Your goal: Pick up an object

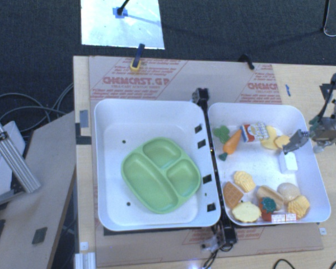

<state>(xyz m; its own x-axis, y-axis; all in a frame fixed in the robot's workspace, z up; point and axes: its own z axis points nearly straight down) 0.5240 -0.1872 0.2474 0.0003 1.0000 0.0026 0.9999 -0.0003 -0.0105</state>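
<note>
Hovering hand [295,141], grip state unclear, just right of yellow toy [273,140].

A dark carpeted floor [241,15] is seen at twelve o'clock, a pale sheet [122,15] laid on it; black cables [28,108] are trailed at nine o'clock beside the wooden counter [224,74].

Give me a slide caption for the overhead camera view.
Gripper above the right bin of toy food; green divided plate in the left bin.
</note>
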